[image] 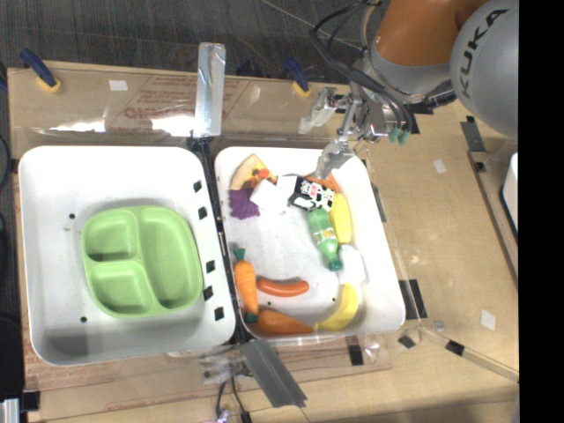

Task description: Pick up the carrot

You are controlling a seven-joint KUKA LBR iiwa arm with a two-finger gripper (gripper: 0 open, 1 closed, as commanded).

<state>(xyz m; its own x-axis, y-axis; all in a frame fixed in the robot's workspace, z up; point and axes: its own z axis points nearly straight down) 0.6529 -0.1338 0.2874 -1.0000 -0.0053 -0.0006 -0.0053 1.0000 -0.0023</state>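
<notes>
The carrot [246, 287], orange with a small green top, lies along the left wall of the right bin [381, 263], near its front. My gripper [336, 156] hangs over the back right part of that bin, just above a black-and-white cow toy [311, 196]. It is far from the carrot and nothing shows in its grasp.
Around the carrot lie a red-orange sausage [283, 286], a second orange piece [283, 323] and a banana [346, 307]. A green bottle [323, 236], a yellow piece [342, 219], a pizza slice [251, 172] and a purple item [242, 203] lie further back. The left bin [44, 236] holds a green divided tray [141, 260].
</notes>
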